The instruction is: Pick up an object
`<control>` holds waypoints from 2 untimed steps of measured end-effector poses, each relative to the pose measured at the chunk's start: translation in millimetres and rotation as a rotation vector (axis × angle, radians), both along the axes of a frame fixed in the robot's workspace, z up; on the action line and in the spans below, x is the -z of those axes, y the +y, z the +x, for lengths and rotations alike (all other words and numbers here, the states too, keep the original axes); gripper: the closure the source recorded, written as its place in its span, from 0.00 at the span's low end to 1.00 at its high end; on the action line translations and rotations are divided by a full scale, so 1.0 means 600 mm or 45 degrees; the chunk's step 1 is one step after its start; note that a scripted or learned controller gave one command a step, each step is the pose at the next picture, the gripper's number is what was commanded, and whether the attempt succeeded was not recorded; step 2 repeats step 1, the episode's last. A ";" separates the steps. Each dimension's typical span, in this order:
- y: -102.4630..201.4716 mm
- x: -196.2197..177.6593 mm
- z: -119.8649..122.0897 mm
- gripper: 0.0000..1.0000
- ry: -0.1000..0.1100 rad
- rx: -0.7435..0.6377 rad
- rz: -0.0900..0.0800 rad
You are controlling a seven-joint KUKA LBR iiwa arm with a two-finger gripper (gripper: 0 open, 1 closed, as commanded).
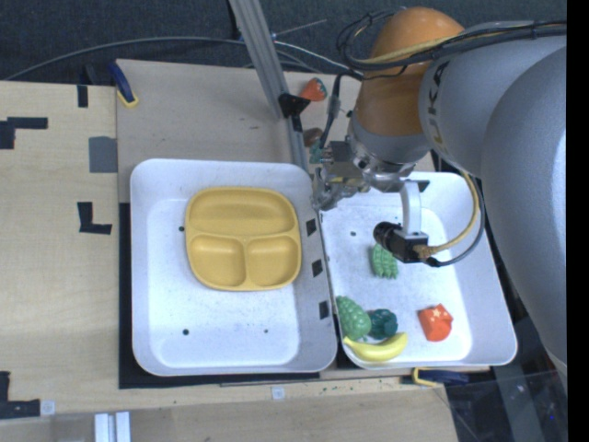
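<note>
My gripper (322, 190) hangs low over the upper left corner of the right bin (460, 201), close to the wall between the two bins. Below and to its right lies a light green knobbly toy (384, 262), partly under a black fitting (398, 240) on the arm. Along the right bin's front edge lie a green leafy toy (352, 316), a dark green piece (383, 321), a yellow banana (377, 348) and a red-orange toy (435, 322). A yellow divided plate (244, 238) lies in the left bin (147, 274).
A slanted metal post (262, 44) rises behind the bins, just left of the gripper. The big grey arm (515, 155) covers the right bin's right side. An orange object (315, 88) and a blue clip (122, 85) sit on the bench behind.
</note>
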State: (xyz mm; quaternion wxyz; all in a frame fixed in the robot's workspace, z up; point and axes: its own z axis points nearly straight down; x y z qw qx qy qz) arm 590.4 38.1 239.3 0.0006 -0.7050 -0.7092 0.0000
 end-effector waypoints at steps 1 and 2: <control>0.078 0.024 0.029 1.00 0.001 0.000 -0.001; 0.078 0.024 0.029 1.00 0.001 0.000 -0.001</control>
